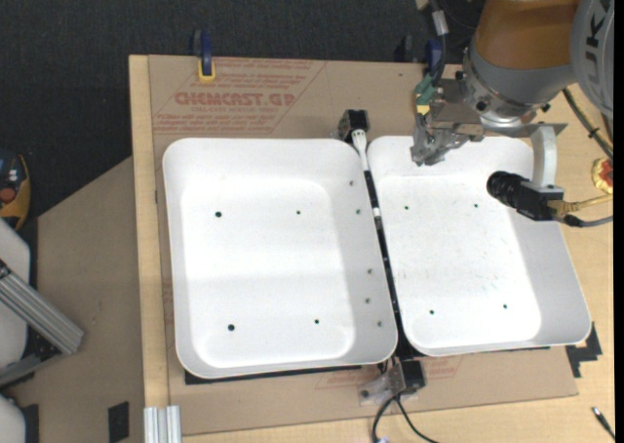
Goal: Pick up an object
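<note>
My gripper (pixel 427 151) hangs over the right bin's (pixel 546 324) far-left corner; can't tell its state. I spot no obj to pick up in either bin, so weight, stiffness and grasp pt are unknowable. Board (pixel 244 90) under the left bin (pixel 185 236) reads "CHEMCAST".

Even, bright overhead light washes the 2 white bins, the left bin (pixel 263 256) and the right bin (pixel 478 265), close to overexposure, with a soft grey shadow across the left bin's far half. The arm (pixel 531 2) at top right is slightly soft. The dark floor (pixel 68 2) shows little detail. Focus is otherwise sharp.
</note>
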